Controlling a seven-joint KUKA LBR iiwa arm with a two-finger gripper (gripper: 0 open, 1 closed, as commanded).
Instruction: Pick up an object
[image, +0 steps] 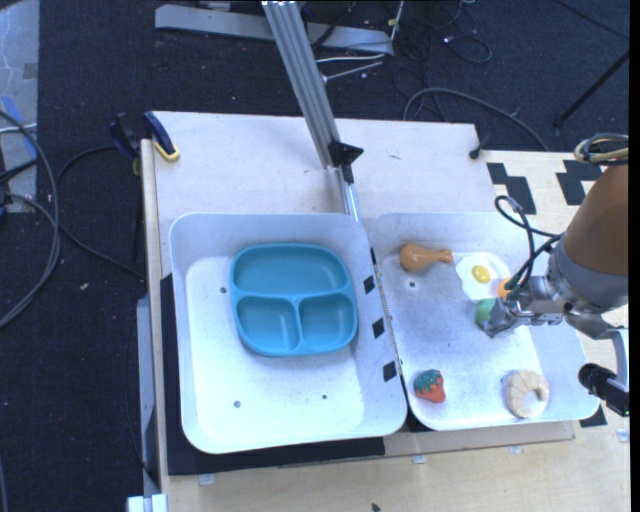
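The right bin (450, 345) holds a brown drumstick (422, 258), a fried egg (478, 273), a strawberry (429, 385) and a pale croissant-like pastry (524, 391). My gripper (493, 317) is low in the right bin, just below the fried egg, with a green object (485, 312) at its tip. The arm's body hides most of the gripper, so whether the green object sits between the fingers cannot be told. The arm reaches in from the right edge.
The left bin (200, 380) holds a blue three-compartment tray (295, 298). A slanted metal pole (310, 85) rises from the back of the bench between the bins. Cables lie on the dark floor around the bench.
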